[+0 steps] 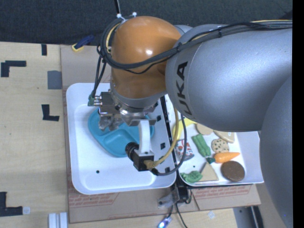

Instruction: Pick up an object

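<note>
Looming closest to the lens, the grey arm (237, 75) and its orange band (140, 42) are hanging over the left bin (78, 127), hiding most of the gripper (111, 120); whether anything is being pinched, I cannot tell. A blue dish (111, 139) is lying flat in that bin directly beneath the wrist, its long axis seemingly running from upper left to lower right, the broad end pointing toward the right bin (251, 175). Risk is sitting in that shallow, smooth shape: a closing grip is likely sliding off its rim, or the wrist cables (166, 146) are snagging the divider.
</note>
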Robot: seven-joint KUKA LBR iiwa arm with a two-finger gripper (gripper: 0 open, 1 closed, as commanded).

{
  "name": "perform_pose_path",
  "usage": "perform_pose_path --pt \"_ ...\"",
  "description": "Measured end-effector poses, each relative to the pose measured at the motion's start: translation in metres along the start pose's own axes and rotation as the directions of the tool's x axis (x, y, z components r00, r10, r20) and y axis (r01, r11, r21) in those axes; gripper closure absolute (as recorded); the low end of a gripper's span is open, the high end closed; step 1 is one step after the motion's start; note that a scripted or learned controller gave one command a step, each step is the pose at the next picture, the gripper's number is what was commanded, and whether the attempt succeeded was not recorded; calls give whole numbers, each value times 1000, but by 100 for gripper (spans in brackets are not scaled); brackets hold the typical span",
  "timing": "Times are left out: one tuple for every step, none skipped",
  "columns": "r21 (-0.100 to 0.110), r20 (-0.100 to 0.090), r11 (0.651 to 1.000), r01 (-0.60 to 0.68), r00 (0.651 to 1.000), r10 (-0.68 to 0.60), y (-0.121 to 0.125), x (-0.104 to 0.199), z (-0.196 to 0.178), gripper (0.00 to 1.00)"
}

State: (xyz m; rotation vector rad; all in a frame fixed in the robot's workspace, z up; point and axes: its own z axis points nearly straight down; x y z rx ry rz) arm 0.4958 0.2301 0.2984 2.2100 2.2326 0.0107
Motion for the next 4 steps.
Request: perform_pose_path --pt "-11 -4 1000 -6 1000 6 -3 5 -223 100" --pt "24 14 1000 -9 1000 9 -15 3 -36 100" --pt "-11 -4 1000 -7 1000 7 -11 4 -202 100" --pt "24 14 1000 -14 1000 14 -15 -39 -17 100"
